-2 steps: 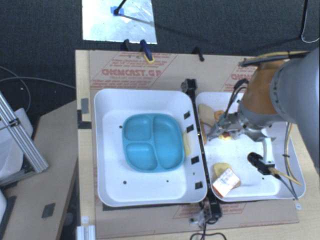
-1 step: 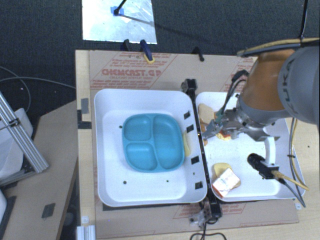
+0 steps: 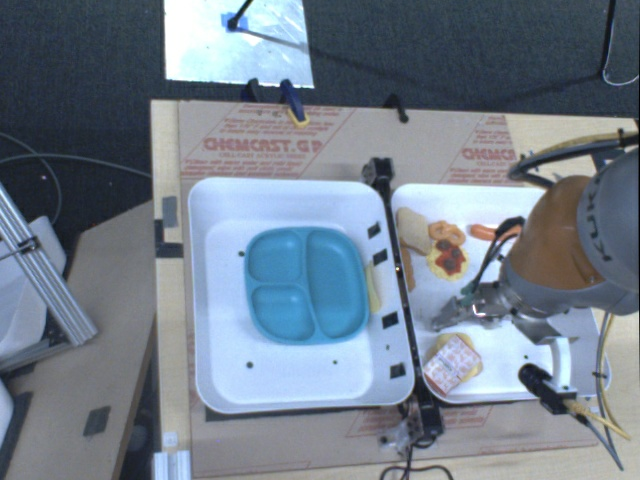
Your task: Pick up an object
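While the bench (image 3: 120,268) of pale wood is seen from above against dark carpet (image 3: 80,58), two white bins are counted on a printed cardboard sheet (image 3: 330,133). Nearest the lower edge, in the right bin (image 3: 500,393), a checkered red-and-white packet (image 3: 452,361) is seen at the front left corner, just beside the black divider (image 3: 398,278) between the bins. Above it the gripper (image 3: 447,315) is held low over the bin floor, pointing left; whether the jaws are open or closed cannot be told, and nothing is seen between them. The grey arm with its orange band (image 3: 560,243) covers the bin's right half. Farther back, four small food pieces are counted: a tan bread piece (image 3: 412,230), an orange ring-shaped piece (image 3: 446,234), a red-topped round piece (image 3: 449,260) and a red sausage (image 3: 483,232). In the left bin (image 3: 215,268) one blue three-compartment tray (image 3: 304,284) is laid, a yellow strip (image 3: 374,290) touching its right edge. Farthest back, a shiny metal plate (image 3: 238,26) is seen on the carpet.
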Robot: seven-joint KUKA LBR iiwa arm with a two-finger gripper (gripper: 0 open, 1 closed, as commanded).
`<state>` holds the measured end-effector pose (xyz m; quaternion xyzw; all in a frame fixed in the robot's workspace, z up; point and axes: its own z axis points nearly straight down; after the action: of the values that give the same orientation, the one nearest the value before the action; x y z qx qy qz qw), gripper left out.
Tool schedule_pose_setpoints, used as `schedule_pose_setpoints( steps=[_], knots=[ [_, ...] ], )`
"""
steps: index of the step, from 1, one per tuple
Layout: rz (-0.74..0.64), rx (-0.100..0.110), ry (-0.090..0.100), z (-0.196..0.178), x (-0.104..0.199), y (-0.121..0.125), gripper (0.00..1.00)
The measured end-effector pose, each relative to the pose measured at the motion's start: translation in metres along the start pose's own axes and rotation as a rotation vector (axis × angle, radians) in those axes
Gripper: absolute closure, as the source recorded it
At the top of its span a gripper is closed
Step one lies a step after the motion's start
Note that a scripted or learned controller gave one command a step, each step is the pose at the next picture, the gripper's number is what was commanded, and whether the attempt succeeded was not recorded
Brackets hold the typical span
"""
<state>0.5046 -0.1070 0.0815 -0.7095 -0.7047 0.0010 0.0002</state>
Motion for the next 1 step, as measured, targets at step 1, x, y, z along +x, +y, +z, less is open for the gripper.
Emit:
schedule_pose_setpoints(
  steps=[1],
  knots=[
    [-0.008,-0.007,0.0,-0.0139,0.004,0.0032,1.0]
  ],
)
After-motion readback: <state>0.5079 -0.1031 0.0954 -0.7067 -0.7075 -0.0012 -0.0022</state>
